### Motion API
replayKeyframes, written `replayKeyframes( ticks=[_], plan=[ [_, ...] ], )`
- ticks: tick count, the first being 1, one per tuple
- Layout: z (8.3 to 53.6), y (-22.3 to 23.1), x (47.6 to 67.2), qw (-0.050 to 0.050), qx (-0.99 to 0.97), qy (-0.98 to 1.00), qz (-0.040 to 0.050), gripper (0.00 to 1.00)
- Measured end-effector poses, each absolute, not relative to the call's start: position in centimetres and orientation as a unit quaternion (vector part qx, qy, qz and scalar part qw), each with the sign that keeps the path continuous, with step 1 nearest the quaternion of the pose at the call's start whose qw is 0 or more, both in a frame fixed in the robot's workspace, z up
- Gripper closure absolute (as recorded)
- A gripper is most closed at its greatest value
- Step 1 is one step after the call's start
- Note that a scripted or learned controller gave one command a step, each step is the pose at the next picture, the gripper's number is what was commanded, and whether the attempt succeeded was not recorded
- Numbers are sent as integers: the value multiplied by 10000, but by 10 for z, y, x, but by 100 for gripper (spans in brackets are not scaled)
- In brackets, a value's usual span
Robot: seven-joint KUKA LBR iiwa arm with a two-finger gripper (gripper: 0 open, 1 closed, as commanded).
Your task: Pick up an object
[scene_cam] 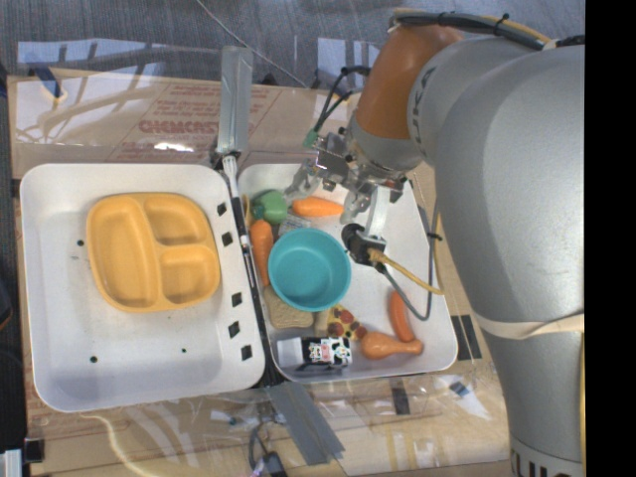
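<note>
My gripper point(328, 185) hangs over the back of the right bin point(432, 316), just above a small orange piece point(318, 208) and beside a green item point(268, 205). A teal bowl point(309, 267) sits in the middle of that bin, with a carrot point(261, 249) along its left side. Toward the front lie a red sausage point(399, 316), an orange drumstick point(388, 345), a pizza slice point(344, 321), a black-and-white carton point(323, 352) and a tan bread slice point(290, 316). The wrist hides the bin's back right corner.
The left bin point(60, 366) holds a yellow divided plate point(154, 249). A yellow cable point(412, 281) loops from the wrist over the right bin. The big grey arm point(507, 217) covers the right side. Cardboard point(129, 117) lies behind the bins.
</note>
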State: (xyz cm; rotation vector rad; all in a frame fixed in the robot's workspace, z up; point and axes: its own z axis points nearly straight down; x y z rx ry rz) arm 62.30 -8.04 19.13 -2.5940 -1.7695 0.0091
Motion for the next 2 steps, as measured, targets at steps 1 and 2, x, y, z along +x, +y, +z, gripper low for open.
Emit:
replayKeyframes(
  ticks=[1,2],
  plan=[
    [341,-79,600,-31,-8127,-5826,-37,0],
    [210,-102,594,55,-7630,-6463,59,0]
  ],
)
